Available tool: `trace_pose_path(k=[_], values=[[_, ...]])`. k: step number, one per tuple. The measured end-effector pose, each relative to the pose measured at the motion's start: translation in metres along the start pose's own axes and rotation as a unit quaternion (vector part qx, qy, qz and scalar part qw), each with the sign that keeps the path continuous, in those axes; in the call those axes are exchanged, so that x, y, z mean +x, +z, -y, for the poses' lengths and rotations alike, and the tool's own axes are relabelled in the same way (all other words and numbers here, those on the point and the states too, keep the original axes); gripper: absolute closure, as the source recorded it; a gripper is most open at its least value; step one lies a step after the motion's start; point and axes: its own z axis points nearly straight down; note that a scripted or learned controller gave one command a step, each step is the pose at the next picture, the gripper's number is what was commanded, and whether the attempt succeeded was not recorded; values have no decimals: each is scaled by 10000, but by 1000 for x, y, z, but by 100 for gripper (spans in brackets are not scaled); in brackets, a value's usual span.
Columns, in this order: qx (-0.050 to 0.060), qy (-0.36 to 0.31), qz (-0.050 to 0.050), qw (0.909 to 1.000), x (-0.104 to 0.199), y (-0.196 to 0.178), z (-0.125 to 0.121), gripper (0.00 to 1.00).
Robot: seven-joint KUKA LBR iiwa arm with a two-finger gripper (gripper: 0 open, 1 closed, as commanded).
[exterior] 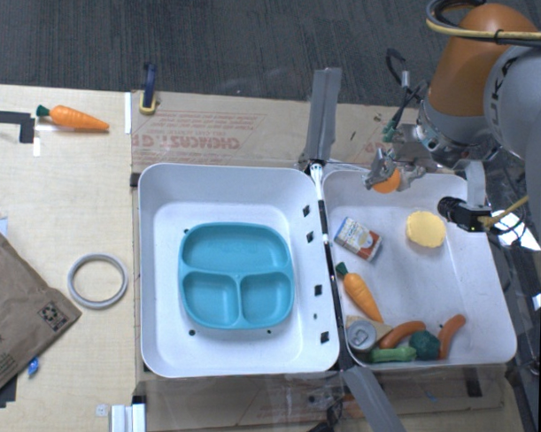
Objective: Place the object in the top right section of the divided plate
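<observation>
I see the gripper (387, 175) hanging over the far left corner of the right bin (481, 289), its fingers closed on a small orange object (389, 181), rounded and smooth, that shows between them. The arm (488, 68) above it is grey metal with a glossy orange band.

The divided plate (236, 275) lies in the left bin (163, 251), well apart from the gripper. It is smooth turquoise plastic, a rounded rectangle with one wide section along its far side and two smaller ones along its near side. All three sections look bare. The bin around it is shallow white plastic with rounded corners.

In the right bin, nearer me than the gripper, I see a small carton (357, 238) with red and white print, lying tilted. To the right of the carton sits a pale yellow round thing (426, 229), matte and slightly lumpy. Below the carton lies a toy carrot (362, 294), tapered orange with a green top. At the near edge of that bin I make out a metal can (361, 335), an orange sausage-shaped piece (402, 332), a green lump (409, 349) and another orange sausage-shaped piece (451, 334), crowded together.

Left of the left bin, on the pale wood bench (58, 203), lie a second carrot (72, 118), a grey ring (97, 279) and a brown cardboard box (14, 321).
</observation>
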Motion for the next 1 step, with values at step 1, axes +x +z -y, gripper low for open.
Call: trace_pose_path(k=[1], values=[[13, 1115, -8, 9938, 58, 13, 0, 100]])
